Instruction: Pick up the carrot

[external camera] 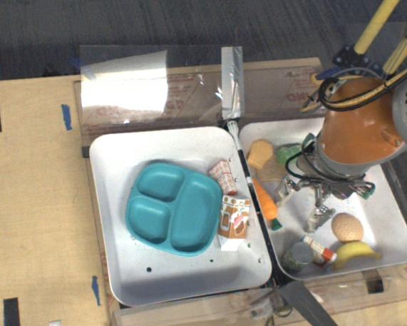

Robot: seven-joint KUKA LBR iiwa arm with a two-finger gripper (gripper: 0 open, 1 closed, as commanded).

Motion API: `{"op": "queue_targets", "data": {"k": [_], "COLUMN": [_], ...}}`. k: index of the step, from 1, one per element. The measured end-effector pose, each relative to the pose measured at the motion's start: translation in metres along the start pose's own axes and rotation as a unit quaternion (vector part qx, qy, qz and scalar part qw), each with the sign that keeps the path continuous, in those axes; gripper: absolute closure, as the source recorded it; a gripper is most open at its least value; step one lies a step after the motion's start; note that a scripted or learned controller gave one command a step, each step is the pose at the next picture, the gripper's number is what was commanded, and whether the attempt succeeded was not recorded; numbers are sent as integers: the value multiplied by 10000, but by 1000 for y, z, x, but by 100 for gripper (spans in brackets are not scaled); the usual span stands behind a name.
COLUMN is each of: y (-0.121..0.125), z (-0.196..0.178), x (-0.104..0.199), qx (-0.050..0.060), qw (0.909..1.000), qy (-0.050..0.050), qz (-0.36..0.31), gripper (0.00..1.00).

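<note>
**A:** Where is the two-finger metal gripper [317, 209] at this moment?

**B:** It hangs over the right shallow white bin [398, 211], under the arm's orange band [358, 131]. Its fingers point down toward the bin floor with a gap between them and nothing in that gap, so it is released and grasping nothing.

**A:** And the long orange carrot [266, 201]?

**B:** Just to the gripper's left in the picture, lying lengthwise along the left wall of that same bin, apart from the fingertips. Its lower end is greenish.

**A:** What else lies near the gripper?

**B:** Just below and to its right sits a round tan bread roll [346, 227], with a yellow banana [354, 252] beyond that. Below the gripper is a small bottle with a red cap [319, 248], beside a dark round item that I cannot make out. Above and to its left is a tan lumpy piece [260, 152], with something green [289, 155] next to it.

**A:** Farther left?

**B:** In the other white bin [118, 203], well apart from the gripper, rests a teal three-section plastic plate [173, 207], with two small printed packets [230, 203] at its right edge.
</note>
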State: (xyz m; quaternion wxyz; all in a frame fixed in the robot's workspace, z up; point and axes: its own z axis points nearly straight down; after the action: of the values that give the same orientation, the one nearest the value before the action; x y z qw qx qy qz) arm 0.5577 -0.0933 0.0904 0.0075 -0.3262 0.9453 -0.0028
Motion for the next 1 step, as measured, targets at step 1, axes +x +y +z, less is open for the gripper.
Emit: {"op": "queue_targets", "data": {"k": [1], "y": [73], "z": [-99], "x": [-11], "qx": [-14], "qw": [9973], "qy": [-2], "qz": [-740], "gripper": [0]}}
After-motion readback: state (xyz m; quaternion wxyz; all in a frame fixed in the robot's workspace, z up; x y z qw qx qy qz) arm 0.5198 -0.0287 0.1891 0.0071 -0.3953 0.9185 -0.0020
